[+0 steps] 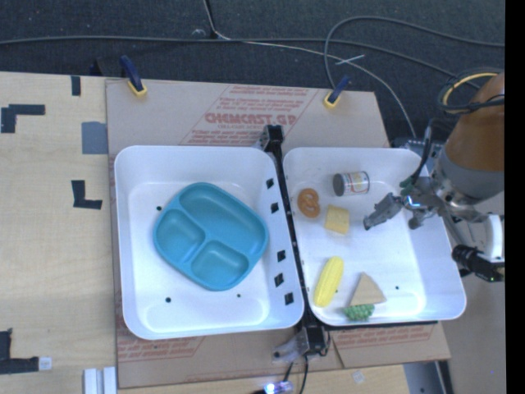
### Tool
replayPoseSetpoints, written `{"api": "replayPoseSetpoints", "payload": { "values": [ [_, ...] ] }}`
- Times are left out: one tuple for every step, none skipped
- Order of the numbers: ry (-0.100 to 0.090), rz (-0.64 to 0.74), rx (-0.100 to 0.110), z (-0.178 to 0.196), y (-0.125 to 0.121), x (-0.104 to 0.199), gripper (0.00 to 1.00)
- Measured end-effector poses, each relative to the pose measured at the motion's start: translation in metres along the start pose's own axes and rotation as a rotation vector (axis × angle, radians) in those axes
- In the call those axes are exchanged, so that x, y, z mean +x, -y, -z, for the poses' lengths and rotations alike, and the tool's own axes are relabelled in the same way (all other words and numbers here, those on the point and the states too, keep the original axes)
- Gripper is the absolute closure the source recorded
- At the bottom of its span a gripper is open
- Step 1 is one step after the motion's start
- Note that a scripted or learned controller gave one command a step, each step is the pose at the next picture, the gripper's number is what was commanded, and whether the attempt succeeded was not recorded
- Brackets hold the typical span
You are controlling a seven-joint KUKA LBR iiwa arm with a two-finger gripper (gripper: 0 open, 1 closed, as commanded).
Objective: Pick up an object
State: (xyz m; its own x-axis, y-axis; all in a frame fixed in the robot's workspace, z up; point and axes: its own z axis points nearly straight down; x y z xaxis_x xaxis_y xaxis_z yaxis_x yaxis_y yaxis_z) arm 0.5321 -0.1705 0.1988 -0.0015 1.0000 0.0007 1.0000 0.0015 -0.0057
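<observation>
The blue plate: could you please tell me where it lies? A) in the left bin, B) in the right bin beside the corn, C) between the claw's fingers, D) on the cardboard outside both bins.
A: the blue plate lies flat in the left bin, alone there, while the corn sits in the right bin.

Pale wood bench (49,245), black tape marks (82,195). Cardboard sheet (246,117) clamped on top. Dark carpet (246,6) beyond, cables (271,46) trailing across.
</observation>
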Motion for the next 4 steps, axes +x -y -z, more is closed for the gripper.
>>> {"api": "replayPoseSetpoints", "payload": {
  "values": [
    [-0.001,0.000,0.001,-0.054,0.006,0.010,0.00],
    [0.002,0.000,-0.005,-0.115,0.001,0.007,0.00],
    [0.003,0.000,-0.008,-0.101,0.000,0.006,1.00],
    [0.002,-0.001,-0.010,-0.039,0.004,0.004,1.00]
  ]
}}
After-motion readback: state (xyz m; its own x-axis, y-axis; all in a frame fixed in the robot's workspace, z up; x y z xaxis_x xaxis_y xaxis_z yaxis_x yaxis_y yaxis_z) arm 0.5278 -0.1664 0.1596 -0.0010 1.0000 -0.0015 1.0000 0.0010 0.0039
